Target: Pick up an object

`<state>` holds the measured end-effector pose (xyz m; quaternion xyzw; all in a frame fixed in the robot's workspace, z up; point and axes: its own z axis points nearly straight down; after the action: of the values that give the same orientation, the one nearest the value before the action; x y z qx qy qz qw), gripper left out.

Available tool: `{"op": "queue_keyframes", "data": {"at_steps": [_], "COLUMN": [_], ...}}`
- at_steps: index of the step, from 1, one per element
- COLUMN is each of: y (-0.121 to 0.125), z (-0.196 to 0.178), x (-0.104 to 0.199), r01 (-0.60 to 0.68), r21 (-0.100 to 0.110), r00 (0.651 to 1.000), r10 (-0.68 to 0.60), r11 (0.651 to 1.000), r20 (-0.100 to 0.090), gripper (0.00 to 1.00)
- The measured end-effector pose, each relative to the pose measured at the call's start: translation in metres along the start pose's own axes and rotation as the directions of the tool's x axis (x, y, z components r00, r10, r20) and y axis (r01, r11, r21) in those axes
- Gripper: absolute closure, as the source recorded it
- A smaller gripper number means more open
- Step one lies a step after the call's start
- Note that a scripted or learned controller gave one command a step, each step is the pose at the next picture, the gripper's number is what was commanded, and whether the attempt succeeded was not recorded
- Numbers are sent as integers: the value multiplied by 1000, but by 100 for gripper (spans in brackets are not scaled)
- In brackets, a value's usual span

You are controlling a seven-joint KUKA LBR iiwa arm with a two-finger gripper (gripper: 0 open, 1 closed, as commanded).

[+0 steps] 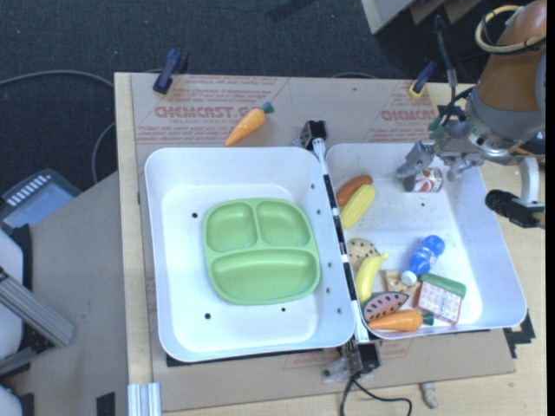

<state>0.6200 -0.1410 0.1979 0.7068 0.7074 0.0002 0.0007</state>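
Observation:
My gripper hangs over the far part of the right bin, under the grey wrist with the orange band. It is shut on a small white and red object, which sits between the fingers. Lower in the same bin lie a sausage, a corn cob, a banana, a blue bottle, a green and pink box and an orange carrot.
The left bin holds a green divided plate. A toy carrot lies on the bench behind the left bin. Blue clamps sit at the bench's far edge. A black divider rail runs between the bins.

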Motion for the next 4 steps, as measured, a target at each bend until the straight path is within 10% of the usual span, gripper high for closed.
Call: {"op": "queue_keyframes", "data": {"at_steps": [1,2,3,4], "y": [25,-26,48,34], "z": [109,113,-73,39], "x": [-49,-58,-37,17], "r01": [-2,-1,1,0], "r21": [5,3,-5,4], "r00": [1000,1000,1000,1000], "r10": [2,1,-1,0], "r11": [1000,1000,1000,1000], "r20": [-1,-1,1,-2], "gripper": [0,0,0,0]}}
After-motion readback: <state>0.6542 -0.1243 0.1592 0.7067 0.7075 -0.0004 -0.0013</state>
